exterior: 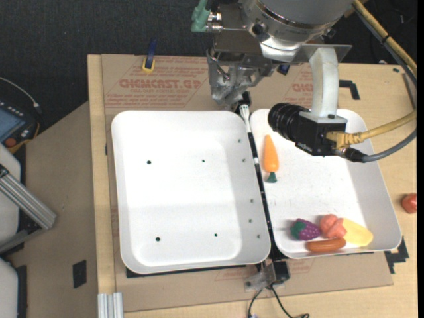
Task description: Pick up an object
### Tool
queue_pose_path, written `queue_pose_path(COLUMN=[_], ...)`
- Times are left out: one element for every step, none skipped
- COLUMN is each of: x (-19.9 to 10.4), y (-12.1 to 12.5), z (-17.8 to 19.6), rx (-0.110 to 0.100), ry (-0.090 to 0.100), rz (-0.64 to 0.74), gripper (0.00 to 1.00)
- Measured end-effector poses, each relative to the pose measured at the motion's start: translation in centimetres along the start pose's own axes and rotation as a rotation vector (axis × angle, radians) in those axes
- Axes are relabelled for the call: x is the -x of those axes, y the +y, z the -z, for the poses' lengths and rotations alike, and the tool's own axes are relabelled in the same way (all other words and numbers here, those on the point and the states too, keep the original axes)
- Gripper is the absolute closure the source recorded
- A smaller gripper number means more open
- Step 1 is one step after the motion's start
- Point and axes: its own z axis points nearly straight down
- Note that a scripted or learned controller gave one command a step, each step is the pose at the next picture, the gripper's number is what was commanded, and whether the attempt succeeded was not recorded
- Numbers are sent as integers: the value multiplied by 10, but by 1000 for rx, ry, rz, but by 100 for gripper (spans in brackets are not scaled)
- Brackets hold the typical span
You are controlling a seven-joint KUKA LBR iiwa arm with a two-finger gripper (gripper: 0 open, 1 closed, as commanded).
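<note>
My gripper [232, 91] hangs over the back rim of the bins, just above the seam between them, with nothing seen in it. An orange carrot [270, 153] with a green stub lies in the right bin [381, 191] near its left wall, a little in front of the gripper. At that bin's front edge sit a purple grape bunch [305, 230], a pink-orange piece [333, 225], a yellow piece [358, 234] and a red sausage [326, 246], all close together.
The left bin [132, 177] adjoins the right one along a black seam. A black camera unit [305, 131] with cables juts from the arm over the right bin's back. A small orange thing [410, 203] lies on the bench right of the bins.
</note>
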Motion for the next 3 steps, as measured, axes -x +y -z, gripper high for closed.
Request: queue_pose_path(x=[-8, 67, 74], y=[-1, 5, -1], z=[-11, -10, -19], rx=[-11, -10, -11], ry=[-5, -5, -4], rz=[-1, -10, -4], gripper=[100, 100, 100])
